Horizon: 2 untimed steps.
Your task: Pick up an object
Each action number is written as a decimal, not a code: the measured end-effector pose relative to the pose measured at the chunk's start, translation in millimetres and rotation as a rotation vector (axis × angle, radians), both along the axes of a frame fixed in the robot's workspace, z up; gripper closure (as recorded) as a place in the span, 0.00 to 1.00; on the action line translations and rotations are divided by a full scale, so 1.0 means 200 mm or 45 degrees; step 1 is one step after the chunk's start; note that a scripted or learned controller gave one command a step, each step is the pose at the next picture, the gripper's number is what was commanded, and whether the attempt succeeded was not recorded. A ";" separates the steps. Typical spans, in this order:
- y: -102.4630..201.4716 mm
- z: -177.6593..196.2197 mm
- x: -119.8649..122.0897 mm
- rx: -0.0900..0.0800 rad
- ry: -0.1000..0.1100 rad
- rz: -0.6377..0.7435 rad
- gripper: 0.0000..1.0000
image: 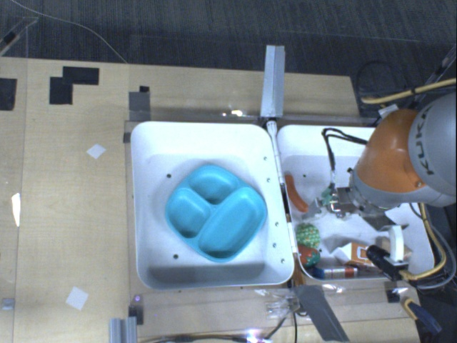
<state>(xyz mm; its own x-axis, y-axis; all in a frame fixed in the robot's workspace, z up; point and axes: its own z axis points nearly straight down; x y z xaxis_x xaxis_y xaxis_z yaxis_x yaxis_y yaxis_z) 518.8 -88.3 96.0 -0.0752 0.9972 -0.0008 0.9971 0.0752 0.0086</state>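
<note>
Arm [400, 159] positioned over right bin [303, 156]; gripper [334, 200] lowered near green ball [308, 234]. Finger state cannot be told. Blue tray [216, 211] seated in left bin [153, 191].

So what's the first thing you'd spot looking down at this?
The bright blue divided tray jumps out, sitting in the middle of the left white bin. Next comes the robot arm's orange band, hanging over the right bin, where small colourful things huddle near the front edge, including a green knobbly ball.
</note>
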 end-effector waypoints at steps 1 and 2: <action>0.02 -0.03 -0.12 -0.007 -0.018 0.209 0.00; 0.02 0.03 -0.11 -0.008 -0.025 0.209 1.00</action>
<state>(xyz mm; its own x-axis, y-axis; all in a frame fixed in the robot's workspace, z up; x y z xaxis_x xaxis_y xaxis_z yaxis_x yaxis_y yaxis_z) 496.7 -85.3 101.1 -0.2374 0.9714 -0.0104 0.9710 0.2376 0.0272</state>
